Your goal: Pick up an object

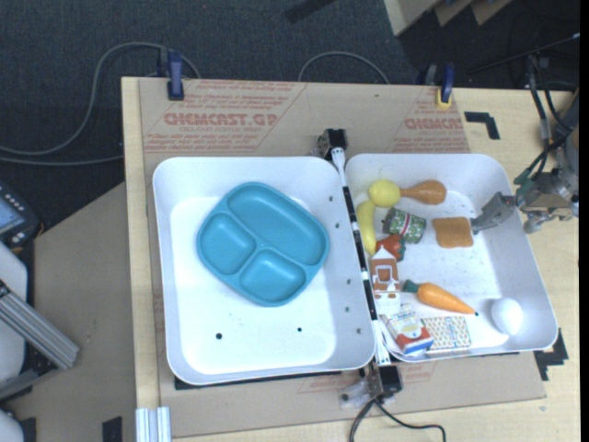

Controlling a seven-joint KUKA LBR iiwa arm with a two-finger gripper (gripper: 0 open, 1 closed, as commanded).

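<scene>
Closest to the lens, at the bottom of the frame, a small carton (411, 331) and a flat printed packet (449, 332) lay against the lower rim of the right bin (515, 247), with a white egg (506, 315) just beside them toward the lower right. Above these sat an orange carrot (440, 296), a brown bread slice (453, 232), a green can (405, 225), a yellow banana (367, 226), a lemon (385, 192) and a drumstick-like piece (423, 191), most of them crowded along the bin's left wall. Any of these could serve as the object to pick up; they seemed heaped loosely, as if tipped in rather than arranged.

At the left of the frame, the left bin (184, 330) held a blue divided plate (262, 243), lying flat near its middle.

At the right edge, the end effector (497, 212) reached in over the right bin's rim, its tip near the bread slice but apart from it. Nothing was visibly between its fingers. Whether they were spread or pressed together could not be told, since the arm was cut off by the frame edge and the tip was small and dark. A small red-and-white item (385, 270) by the dividing wall was too tangled with its neighbours to name.
</scene>
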